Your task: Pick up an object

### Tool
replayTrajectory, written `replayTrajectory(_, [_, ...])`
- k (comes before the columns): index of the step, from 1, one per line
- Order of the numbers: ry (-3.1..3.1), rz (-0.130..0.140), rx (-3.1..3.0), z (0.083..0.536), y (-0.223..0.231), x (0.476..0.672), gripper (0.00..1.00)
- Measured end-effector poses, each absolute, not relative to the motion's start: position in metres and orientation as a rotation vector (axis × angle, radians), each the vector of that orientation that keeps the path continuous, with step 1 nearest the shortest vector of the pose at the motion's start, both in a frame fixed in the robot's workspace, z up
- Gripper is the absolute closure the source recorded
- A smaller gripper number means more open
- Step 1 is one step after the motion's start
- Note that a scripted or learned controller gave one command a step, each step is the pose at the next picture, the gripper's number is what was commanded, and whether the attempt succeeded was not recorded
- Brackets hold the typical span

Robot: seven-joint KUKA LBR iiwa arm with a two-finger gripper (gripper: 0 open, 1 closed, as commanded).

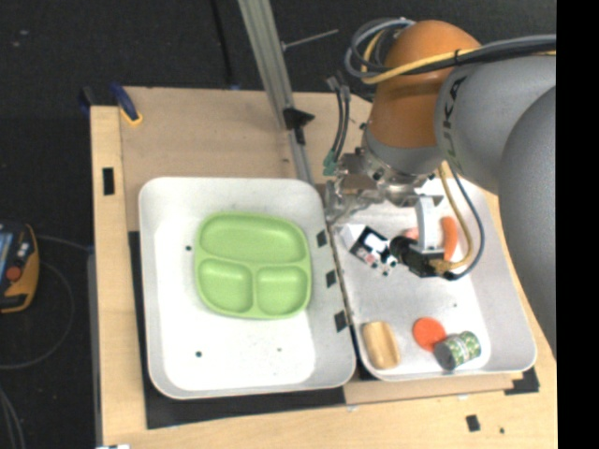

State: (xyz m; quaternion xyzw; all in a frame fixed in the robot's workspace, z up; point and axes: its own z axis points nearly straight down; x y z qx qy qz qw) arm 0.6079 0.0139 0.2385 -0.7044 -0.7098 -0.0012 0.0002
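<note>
- Camera view: gripper (374, 247) low in right bin (501, 288), jaw state hidden, cannot tell.
- Nearby: orange ball (428, 331), can (460, 349), tan block (379, 343).
- Ball likely light, round, slippery; best pinched across its middle.
- Green tray (253, 266) in left bin (164, 251).

A tan wooden bench (187, 129) carries two shallow white bins side by side, the left bin (168, 344) and right bin (501, 307), touching at mid-bench.

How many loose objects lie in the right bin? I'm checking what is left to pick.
3 clearly: a tan block at the near edge, an orange disc beside it, a green can at the near right. The arm may hide more.
</note>
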Motion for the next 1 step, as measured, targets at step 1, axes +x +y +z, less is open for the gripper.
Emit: replayTrajectory(1, [-2.229, -0.002, -2.213, 0.2418, 0.0551, 0.5974, 1.0])
